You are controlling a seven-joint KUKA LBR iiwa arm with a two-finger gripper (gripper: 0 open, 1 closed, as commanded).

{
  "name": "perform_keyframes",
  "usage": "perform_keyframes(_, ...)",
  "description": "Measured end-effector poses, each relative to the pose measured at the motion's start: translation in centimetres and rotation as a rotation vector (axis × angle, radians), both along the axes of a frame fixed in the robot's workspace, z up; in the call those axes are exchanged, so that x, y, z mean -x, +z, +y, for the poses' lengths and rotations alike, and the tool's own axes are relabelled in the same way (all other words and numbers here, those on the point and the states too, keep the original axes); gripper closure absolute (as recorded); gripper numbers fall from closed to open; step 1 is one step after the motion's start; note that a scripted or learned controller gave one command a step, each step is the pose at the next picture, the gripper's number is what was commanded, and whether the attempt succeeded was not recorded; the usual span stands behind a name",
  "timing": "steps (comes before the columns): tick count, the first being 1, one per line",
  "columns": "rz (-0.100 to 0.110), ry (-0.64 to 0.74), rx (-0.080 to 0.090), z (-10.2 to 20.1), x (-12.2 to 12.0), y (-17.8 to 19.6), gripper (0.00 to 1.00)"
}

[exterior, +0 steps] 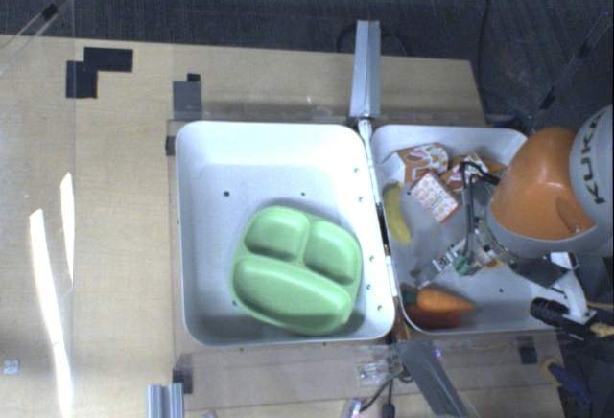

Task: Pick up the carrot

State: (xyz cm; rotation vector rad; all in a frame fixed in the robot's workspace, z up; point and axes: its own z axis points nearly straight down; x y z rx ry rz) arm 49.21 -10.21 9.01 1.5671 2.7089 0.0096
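Note:
The orange carrot (444, 302) lies in the front left corner of the right bin (499, 303), with its dark green top pointing left toward the bin wall. My gripper (460, 261) hangs just above and slightly behind the carrot, below the orange wrist band (539, 193). Nothing is visibly held in it, and a small gap separates it from the carrot.
A yellow banana-like piece (396, 213) lies along the right bin's left wall. Small printed cartons (429, 182) sit at the back of that bin. A red item (434, 318) lies under the carrot. The left bin (206, 176) holds a green compartment tray (296, 268).

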Motion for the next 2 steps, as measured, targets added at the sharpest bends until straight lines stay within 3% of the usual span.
perform_keyframes(1,0.0,0.024,0.0,0.1,-10.5,-0.3,0.0)
perform_keyframes(2,-0.002,0.203,0.004,-1.0,-0.1,-0.2,0.0)
